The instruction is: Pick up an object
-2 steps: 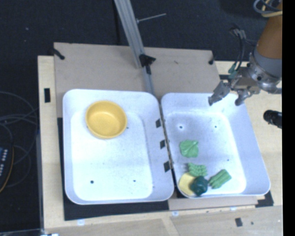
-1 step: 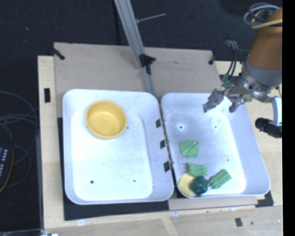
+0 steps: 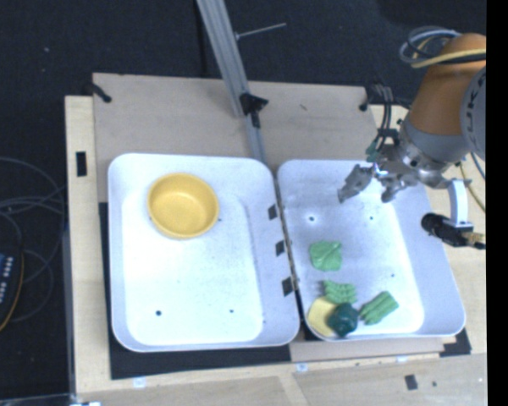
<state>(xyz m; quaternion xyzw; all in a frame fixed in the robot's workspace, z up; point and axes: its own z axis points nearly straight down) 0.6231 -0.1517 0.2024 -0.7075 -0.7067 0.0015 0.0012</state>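
Note:
My gripper hangs open over the far part of the right bin, with nothing between its fingers. Well below it in that bin lie a light green flat piece, a smaller green piece, a green oblong thing, a dark teal round thing and a yellow piece, all grouped near the front left corner. A yellow bowl sits in the far left part of the left bin.
A grey metal pole slants in from the top and ends near the seam between the bins. The bench edge runs close around both bins. The orange-banded arm enters from the right.

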